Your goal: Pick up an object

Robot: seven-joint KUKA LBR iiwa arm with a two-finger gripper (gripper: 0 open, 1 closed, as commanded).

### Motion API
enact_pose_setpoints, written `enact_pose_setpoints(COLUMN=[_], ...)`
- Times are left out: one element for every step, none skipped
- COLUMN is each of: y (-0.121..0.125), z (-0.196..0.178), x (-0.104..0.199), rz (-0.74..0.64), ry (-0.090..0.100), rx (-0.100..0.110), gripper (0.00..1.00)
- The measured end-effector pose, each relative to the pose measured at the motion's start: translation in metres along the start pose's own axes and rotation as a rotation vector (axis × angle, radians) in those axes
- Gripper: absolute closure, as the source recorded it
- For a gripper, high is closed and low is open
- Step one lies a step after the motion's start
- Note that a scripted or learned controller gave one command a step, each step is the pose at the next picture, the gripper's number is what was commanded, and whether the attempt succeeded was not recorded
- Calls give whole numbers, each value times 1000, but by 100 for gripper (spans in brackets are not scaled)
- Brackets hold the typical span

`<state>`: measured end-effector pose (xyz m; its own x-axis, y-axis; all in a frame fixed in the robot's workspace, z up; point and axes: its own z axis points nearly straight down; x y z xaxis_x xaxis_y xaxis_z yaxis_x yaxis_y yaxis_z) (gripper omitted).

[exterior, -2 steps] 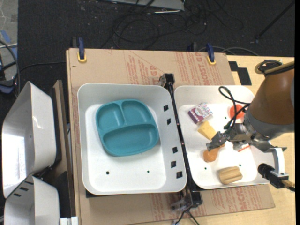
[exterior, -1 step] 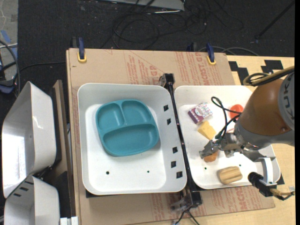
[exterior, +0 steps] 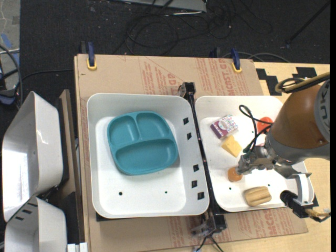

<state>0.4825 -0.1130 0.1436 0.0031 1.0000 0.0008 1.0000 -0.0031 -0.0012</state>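
The right white bin (exterior: 210, 190) holds several small items. A purple and white packet (exterior: 224, 125) lies near its back, and a yellow wedge (exterior: 232, 147) sits just in front of it. A small orange round piece (exterior: 234, 175) lies near the bin's middle, with a tan bun-like block (exterior: 257, 196) at the front. A red item (exterior: 265, 122) peeks out from behind the arm. My gripper (exterior: 244, 164) hangs low in this bin, its tip right beside and slightly above the orange piece, close to the yellow wedge.
The left white bin (exterior: 100, 156) holds a teal divided plate (exterior: 142, 142). A black divider with clips (exterior: 197, 140) runs between the bins. The arm's orange body (exterior: 299, 122) covers the right bin's far right side. White tubs (exterior: 29, 146) stand off the bench to the left.
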Motion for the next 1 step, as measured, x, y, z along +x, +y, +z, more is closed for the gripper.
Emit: enact_pose_setpoints(y=[3], z=[-42], x=[-1], rz=[-5], ry=[-2], rx=[-5], gripper=[100])
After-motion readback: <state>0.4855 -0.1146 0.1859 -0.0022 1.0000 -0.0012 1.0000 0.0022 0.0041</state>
